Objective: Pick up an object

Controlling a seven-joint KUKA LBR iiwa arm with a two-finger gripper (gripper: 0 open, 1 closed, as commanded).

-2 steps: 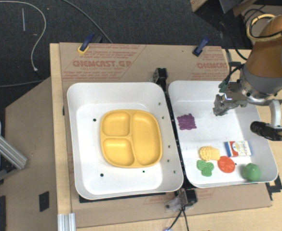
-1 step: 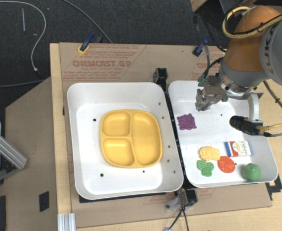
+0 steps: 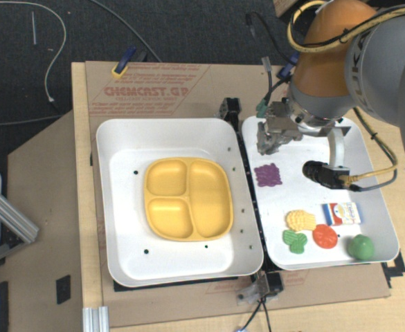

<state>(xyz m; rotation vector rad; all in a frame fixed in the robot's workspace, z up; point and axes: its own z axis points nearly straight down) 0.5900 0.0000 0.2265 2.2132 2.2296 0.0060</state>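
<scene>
I cannot tell how the jaws are standing. The gripper is hanging over the top left part of the right bin, close to the wall between the two bins. Nothing is showing in its grip. The purple grapes are lying just below it. Lower down, the yellow corn is sitting just above the green toy. The red toy is resting between the green toy and the green ball. The small box is lying just above the red toy. The yellow plate is sitting in the middle of the left bin.
</scene>
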